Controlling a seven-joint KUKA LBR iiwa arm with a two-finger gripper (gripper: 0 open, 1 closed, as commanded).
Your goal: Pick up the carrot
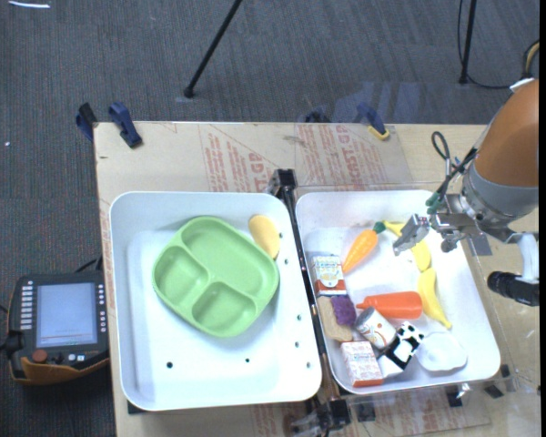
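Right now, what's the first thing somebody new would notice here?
Probably the big green plate with compartments, sitting in the left bin. Next, the crowded right bin, where the orange carrot lies near the top, with the gripper hovering just to its right.

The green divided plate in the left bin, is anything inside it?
The light green three-compartment plastic plate shows nothing in its three compartments, all open to view. A yellow oval piece lies beside its upper right rim, in the left white bin. What lies under the plate is hidden.

Carrot (361,248) flanked by carton (328,272), banana (422,257).
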